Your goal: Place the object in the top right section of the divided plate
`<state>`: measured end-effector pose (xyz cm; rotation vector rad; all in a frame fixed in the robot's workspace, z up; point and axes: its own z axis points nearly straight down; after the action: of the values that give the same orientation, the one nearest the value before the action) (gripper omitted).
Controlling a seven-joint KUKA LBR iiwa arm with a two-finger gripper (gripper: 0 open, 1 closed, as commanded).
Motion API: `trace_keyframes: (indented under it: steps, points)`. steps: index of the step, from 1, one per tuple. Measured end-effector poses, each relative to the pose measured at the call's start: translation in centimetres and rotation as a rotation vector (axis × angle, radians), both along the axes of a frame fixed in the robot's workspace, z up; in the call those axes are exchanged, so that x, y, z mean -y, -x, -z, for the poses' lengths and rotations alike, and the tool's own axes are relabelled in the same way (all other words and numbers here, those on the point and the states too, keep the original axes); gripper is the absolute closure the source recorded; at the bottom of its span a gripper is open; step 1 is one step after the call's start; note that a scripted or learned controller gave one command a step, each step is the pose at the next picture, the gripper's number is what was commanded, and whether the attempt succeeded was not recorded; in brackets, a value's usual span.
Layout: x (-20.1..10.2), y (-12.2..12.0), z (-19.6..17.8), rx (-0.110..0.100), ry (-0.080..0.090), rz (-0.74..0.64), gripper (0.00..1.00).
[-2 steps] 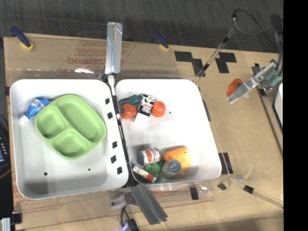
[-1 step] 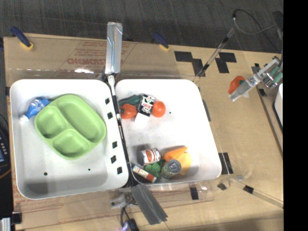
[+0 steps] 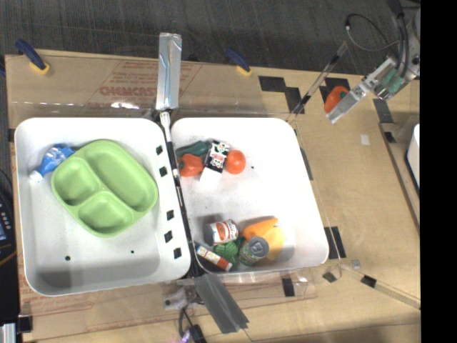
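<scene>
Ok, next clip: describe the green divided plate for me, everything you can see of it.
The plate is light green, looks like smooth plastic, rounded in outline, with three sunken sections split by raised ridges. It lies flat and right way up in the left bin, toward the bin's upper left, turned at a slant. A blue object sits against its upper left rim. Nothing lies in any of its sections.

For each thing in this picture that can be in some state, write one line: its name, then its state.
gripper: raised outside the bins, an orange object at its tip.
divided plate: upright in the left bin, all sections bare.
tomato: loose in the right bin.
small can: lying on its side.
blue item: tucked beside the plate's upper left edge.
</scene>
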<state>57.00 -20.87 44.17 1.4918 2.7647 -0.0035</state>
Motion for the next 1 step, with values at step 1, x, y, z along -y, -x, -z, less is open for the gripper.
trace_keyframes:
  steps: [1]
  points:
    - [-0.04, -4.18, -0.09, 0.002, 0.0, -0.084, 1.0]
